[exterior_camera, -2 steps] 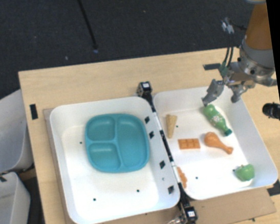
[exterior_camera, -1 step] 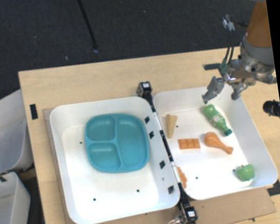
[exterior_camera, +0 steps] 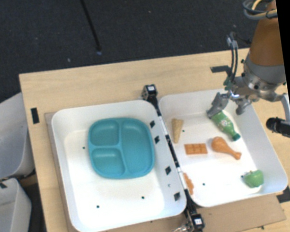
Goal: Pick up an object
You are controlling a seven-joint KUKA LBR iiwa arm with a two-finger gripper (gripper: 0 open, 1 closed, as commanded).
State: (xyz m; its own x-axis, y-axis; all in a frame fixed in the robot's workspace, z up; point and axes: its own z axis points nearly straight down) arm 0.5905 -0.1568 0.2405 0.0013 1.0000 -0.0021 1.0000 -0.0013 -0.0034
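- Camera view: the counter (exterior_camera: 35, 96) carries two white bins side by side. The left bin (exterior_camera: 82, 202) holds a teal divided plate (exterior_camera: 121, 146), lying flat near the middle. It is wide and shallow, which I judge a poor thing for a two-finger grasp.
- The right bin (exterior_camera: 209, 189) holds the small things, scattered and mostly apart from one another, so each could be reached singly: a tan wedge (exterior_camera: 177, 128) near the inner wall, an orange-brown bar (exterior_camera: 195, 149) in the middle, a drumstick (exterior_camera: 225, 147) just beside it, a carrot (exterior_camera: 188, 182) tight against the inner wall, and a green fruit (exterior_camera: 253, 178) in the near right corner.
- A green bottle (exterior_camera: 225, 123) lies on its side in the far part of the right bin, slanted, its upper end towards the arm.
- The end effector (exterior_camera: 229, 101) hangs low over the far right of that bin, right at the bottle's upper end; the orange-banded arm (exterior_camera: 266, 42) rises behind it. I judge the bottle to be the thing aimed at, being the nearest.
- Whether its fingers are spread or closed I cannot tell, and nothing can be seen held between them. The bottle lies in the bin.
- The bottle bears a pale label with dots; no writing on it, nor anywhere else, can be read.
- The carrot, pressed to the wall, would likely be the hardest to get fingers around.
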